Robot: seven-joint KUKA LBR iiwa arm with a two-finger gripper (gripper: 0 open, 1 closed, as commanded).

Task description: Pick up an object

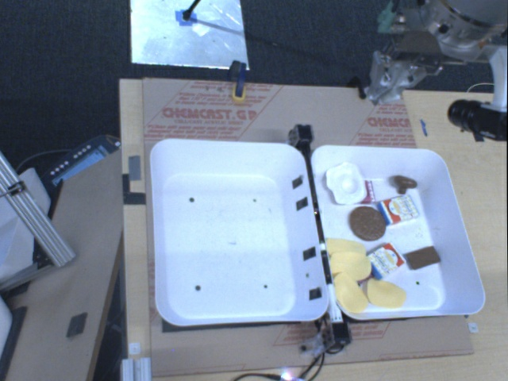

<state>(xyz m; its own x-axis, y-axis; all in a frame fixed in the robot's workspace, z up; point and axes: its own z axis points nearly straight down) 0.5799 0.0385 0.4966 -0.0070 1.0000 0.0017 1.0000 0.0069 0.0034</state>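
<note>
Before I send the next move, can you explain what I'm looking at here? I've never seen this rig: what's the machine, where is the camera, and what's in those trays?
One camera looks down at a slant on a bench. The machine is a robot arm reaching in from the right; its hand hangs above the bench behind the bins, over none of the items. I can't tell from here whether it is open or shut, and nothing shows in it.

Two shallow white bins sit side by side. The left bin has only small dark marks on its floor. The right bin holds the items: a white cup, a brown disc, two small printed packets, two brown pieces and some yellow chips. Nothing has been picked up yet.
</note>
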